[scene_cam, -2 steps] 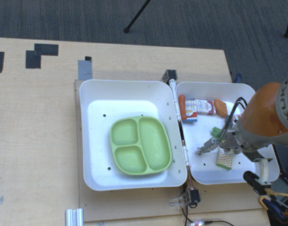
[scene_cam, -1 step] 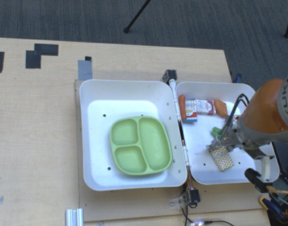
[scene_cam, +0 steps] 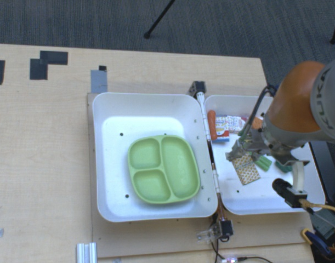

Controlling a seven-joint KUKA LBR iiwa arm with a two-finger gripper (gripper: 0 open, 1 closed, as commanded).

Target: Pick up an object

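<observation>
Two shallow white bins sit side by side on a pale wooden counter (scene_cam: 41, 163), seen from above at a slant. The left bin (scene_cam: 109, 147) holds a light green divided plate (scene_cam: 164, 169) with three compartments, lying flat a little toward the divider between the bins. That divider (scene_cam: 206, 141), where the two rims meet, serves as the landmark for everything else.

Just right of the divider, in the right bin (scene_cam: 233, 199), a slim orange-red stick (scene_cam: 211, 123) lies near the far end, parallel to the rim. Touching it on the side away from the divider is a small white packet with red and blue print (scene_cam: 226, 127). Farther from the divider, toward the middle of that bin, a tan patterned square (scene_cam: 247, 171) lies flat and slightly tilted on the white floor. A green piece (scene_cam: 263, 163) rests just beyond the square, and a second green piece (scene_cam: 284, 167) lies farther still from the divider.

One grey arm with an orange band (scene_cam: 294, 100) reaches in from the side opposite the divider. Its tool (scene_cam: 245, 151) hangs directly over the near edge of the tan square, close to the green piece. Whether the tool's fingers are apart or together, and whether anything sits between them, cannot be made out.

Dark tape patches (scene_cam: 46, 63) mark the counter far to the left of the divider.
</observation>
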